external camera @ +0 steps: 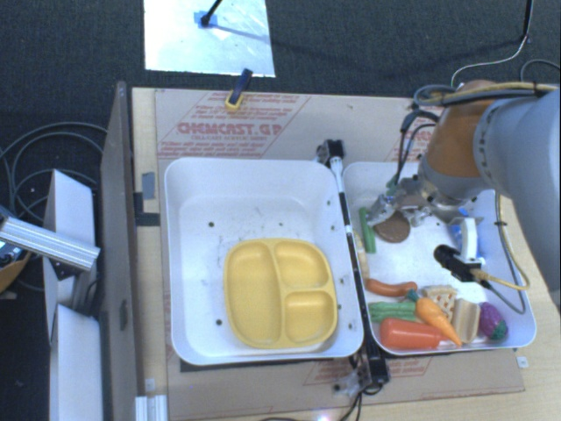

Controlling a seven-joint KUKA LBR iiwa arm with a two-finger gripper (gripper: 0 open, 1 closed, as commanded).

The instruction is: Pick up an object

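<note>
My gripper (392,210) hangs low over the far left part of the right bin (524,327), just above a brown round piece (394,231). Beside that piece lies a green stick (368,236), along the bin's left wall. Toward the bin's near end lie a red sausage (392,286), a green pod (391,310), a carrot (436,316), a red-orange pepper (407,334), a cracker (443,297), a pale wedge (465,319) and a purple piece (493,321). A blue and white item (464,234) lies right of the gripper. Nothing visibly sits in the gripper.
The left bin (202,191) holds a yellow divided plate (280,292). The grey arm with its orange band (456,143) covers the right bin's far right part. A ridge (346,226) separates the two bins.
</note>
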